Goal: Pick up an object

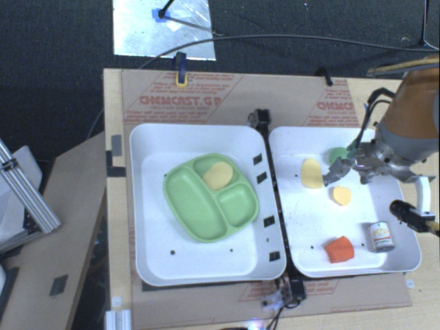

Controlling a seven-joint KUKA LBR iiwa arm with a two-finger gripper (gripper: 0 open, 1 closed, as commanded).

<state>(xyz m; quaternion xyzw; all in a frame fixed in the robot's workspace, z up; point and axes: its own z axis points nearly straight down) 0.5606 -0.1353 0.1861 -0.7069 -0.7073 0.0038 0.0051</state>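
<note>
Camera view: we see the pincer (338, 172) low in the right bin (405, 256), between a yellow piece (312, 173) and a green thing (337, 155); its state we cannot tell.

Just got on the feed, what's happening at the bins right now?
The grey arm's gripper hangs low over the right white bin, among a yellow banana-shaped piece, a green object and a small yellow wedge. Nothing is visibly held. An orange-red block and small can lie nearer. The left bin's green divided plate holds a yellow lump.
</note>
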